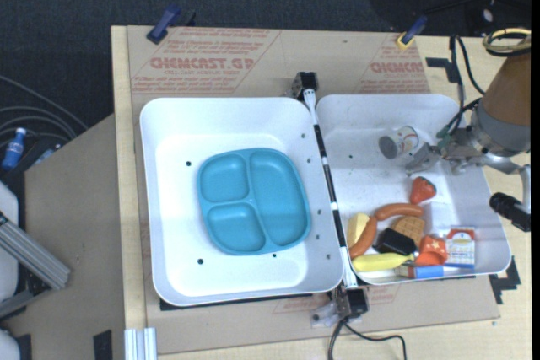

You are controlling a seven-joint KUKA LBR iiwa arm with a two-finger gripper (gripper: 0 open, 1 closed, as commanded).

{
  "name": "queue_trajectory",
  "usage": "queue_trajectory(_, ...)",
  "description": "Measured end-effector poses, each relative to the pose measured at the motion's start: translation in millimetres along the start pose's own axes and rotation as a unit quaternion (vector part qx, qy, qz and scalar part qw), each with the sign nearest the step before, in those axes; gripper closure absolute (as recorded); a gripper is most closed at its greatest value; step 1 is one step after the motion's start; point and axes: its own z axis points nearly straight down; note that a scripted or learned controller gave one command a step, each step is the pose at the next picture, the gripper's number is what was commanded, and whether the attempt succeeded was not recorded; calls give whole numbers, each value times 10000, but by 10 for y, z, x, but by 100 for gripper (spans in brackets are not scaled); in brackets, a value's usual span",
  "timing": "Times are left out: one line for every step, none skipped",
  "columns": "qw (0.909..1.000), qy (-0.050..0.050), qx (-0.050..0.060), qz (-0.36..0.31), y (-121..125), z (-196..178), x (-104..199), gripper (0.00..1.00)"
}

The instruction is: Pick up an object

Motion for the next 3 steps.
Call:
queue_trajectory(10000,17,62,-6,600,332,530,0)
queue_trajectory(10000,4,38,-12,615,210,521,100)
queue_trajectory(10000,16,56,-9,451,-680,1699,100)
